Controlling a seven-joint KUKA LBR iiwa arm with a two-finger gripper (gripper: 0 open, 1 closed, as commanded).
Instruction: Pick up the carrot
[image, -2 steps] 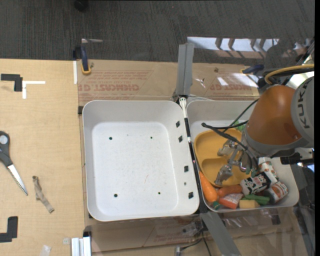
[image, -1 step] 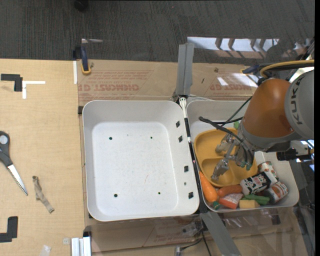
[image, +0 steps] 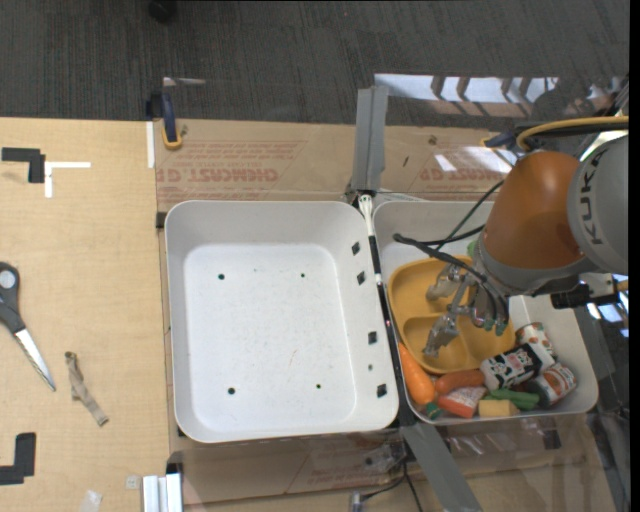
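The carrot is orange with a green end and lies in the right bin, at its front left corner beside the bin wall. My gripper hangs over the yellow bowl, up and to the right of the carrot and apart from it. Its fingers point down toward the bowl with a gap between them, and nothing sits in that gap. The orange-banded wrist covers the bin's right half.
The left bin stands beside the right one. In the right bin's front sit a red item, a yellow block, a green piece and small printed cans. Scissors lie on the bench at far left.
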